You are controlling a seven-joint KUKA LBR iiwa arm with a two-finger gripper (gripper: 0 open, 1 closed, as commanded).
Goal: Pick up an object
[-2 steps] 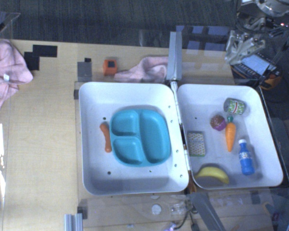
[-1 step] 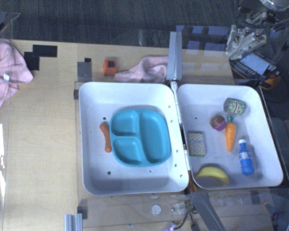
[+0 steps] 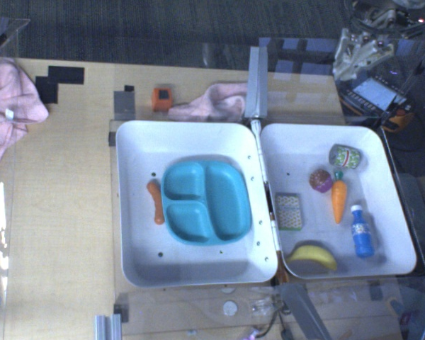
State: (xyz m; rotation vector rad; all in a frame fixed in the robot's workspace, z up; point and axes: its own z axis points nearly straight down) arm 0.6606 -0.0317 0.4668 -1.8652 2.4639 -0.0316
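Note:
The right bin (image 3: 393, 190) holds several items: a green and pink can (image 3: 345, 156), a purple round fruit (image 3: 321, 180), an orange carrot (image 3: 338, 198), a blue bottle (image 3: 362, 231), a yellow banana (image 3: 312, 256) and a grey-green sponge (image 3: 289, 211). In the left bin (image 3: 138, 261) lie a blue divided plate (image 3: 205, 200) and, just to its left, an orange sausage (image 3: 156, 202). My gripper (image 3: 358, 48) hangs at the top right, beyond the far edge of the right bin and well above its contents, with nothing seen in it.
A pink cloth (image 3: 212, 103) lies behind the left bin, and another (image 3: 10, 108) sits at the bench's left edge. A small orange block (image 3: 161, 98) and black pieces (image 3: 60, 80) rest at the back. A dark screen (image 3: 374, 94) sits under the gripper.

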